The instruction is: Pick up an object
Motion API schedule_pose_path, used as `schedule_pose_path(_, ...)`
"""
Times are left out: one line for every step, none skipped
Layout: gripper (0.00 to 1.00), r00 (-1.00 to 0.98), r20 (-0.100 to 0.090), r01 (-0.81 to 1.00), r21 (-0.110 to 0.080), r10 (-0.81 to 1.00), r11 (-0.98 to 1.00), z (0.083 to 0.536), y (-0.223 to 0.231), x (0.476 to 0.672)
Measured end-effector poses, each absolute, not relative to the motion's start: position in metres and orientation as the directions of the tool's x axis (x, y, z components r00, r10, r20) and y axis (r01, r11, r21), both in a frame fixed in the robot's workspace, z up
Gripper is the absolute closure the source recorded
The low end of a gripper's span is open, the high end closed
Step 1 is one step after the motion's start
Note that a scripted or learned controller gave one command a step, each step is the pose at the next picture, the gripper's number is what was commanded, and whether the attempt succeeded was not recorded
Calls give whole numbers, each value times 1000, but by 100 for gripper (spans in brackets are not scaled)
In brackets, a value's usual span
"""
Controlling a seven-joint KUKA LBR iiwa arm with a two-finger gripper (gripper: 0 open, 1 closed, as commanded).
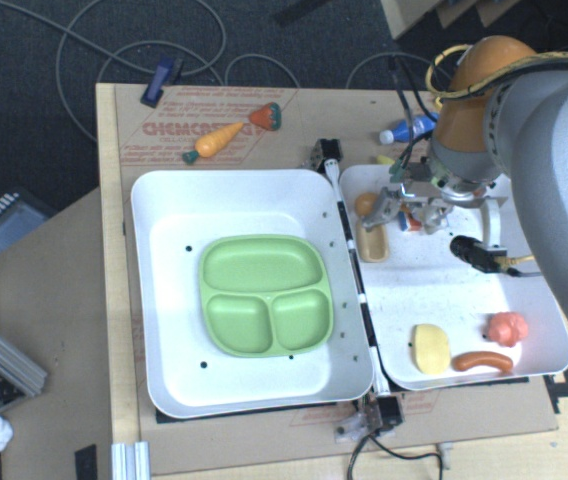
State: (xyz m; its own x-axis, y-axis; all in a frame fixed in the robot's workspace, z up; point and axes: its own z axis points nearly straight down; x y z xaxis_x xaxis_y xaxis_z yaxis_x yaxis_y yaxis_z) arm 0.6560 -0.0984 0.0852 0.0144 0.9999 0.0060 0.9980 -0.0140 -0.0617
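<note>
Loose toy food in the right bin [434, 288]: pale yellow rounded piece [430, 348] lying flat near the bin's lower edge, red-brown sausage [482, 362] on its side just beside it, pink lumpy piece [506, 328] close above the sausage, tan oblong piece [372, 241] against the left wall, small orange-brown piece [365, 205] just above that.

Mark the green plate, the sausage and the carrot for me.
green plate [264, 260], camera view, floor of its large compartment
sausage [482, 362], camera view, middle of its length
carrot [219, 140], camera view, orange body
</note>
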Motion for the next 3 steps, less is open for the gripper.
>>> schedule_pose_path(100,14,2,998,-57,1000,-14,95,-99,657)
schedule_pose_path(100,-1,1,1000,0,1000,1,185,-55,576)
schedule_pose_path(100,-1,0,1000,2,1000,1,206,-26,574)
